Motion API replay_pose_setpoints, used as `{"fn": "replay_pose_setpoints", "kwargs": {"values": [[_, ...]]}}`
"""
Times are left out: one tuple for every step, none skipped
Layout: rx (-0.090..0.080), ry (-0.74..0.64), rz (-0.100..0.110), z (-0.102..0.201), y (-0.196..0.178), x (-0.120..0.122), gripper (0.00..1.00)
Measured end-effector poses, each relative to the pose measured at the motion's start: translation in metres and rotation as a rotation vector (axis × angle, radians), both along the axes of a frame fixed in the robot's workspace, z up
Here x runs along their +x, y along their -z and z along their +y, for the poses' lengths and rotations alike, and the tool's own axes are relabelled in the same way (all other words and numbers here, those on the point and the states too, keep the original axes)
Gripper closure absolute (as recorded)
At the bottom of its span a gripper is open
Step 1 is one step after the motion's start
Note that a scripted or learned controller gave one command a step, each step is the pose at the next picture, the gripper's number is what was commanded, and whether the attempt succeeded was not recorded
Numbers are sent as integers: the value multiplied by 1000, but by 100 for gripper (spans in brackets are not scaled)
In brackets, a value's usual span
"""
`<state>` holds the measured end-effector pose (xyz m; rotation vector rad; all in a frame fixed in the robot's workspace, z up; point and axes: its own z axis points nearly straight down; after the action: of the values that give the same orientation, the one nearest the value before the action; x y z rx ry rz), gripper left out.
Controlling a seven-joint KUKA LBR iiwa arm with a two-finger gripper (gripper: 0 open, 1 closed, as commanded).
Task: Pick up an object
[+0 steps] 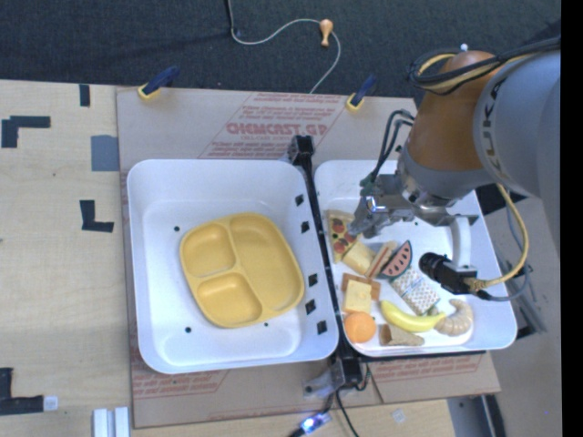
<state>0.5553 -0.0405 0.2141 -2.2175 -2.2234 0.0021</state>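
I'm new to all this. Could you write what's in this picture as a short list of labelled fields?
left bin: holds a yellow divided plate
right bin: holds a heap of toy food
toy food seen: watermelon slice, banana, orange, pizza slice, toast
arm: reaches in from the right, over the right bin
pincer: low over the back of the food heap, near the pizza slice
held item: none visible between its tips

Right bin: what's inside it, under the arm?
The right bin holds a banana, orange, watermelon slice, pizza slice and bread pieces. The arm covers its upper part.
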Motion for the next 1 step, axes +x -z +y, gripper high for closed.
{"fn": "replay_pose_setpoints", "kwargs": {"values": [[0, 1, -2, 0, -19, 2, 100]]}}
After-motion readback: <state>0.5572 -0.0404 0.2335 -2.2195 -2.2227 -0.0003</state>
